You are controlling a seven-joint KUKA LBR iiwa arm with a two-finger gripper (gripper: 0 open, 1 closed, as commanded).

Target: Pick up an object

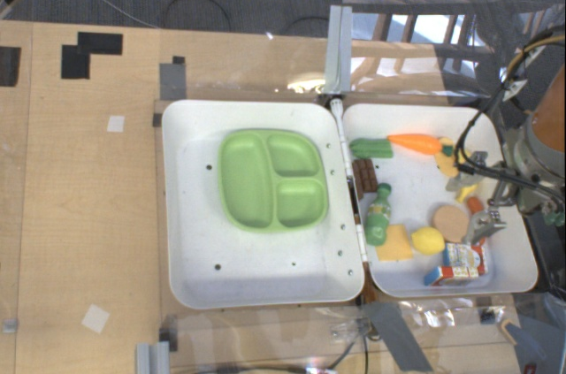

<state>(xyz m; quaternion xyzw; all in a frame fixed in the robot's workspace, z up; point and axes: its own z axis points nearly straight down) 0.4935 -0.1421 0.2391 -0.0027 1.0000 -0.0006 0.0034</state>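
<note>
The right bin [522, 275] holds several toy foods. An orange carrot [416, 143] and a green piece [370, 148] lie at the back, with a brown chocolate bar [363, 176] by the left wall. Toward the front are a green bottle [378, 217], a yellow cheese wedge [395, 243], a lemon [428, 240], a round tan disc [451, 222] and a small carton [460, 263]. My gripper [486, 228] hangs open at the bin's right side, just right of the tan disc and above the carton, with nothing between its fingers.
A green divided plate [271, 179] lies in the left bin [190, 266]. A yellow banana-like piece [451, 164] and a small red item [475, 205] sit near the gripper. The arm and its cables hang over the right bin's right rim.
</note>
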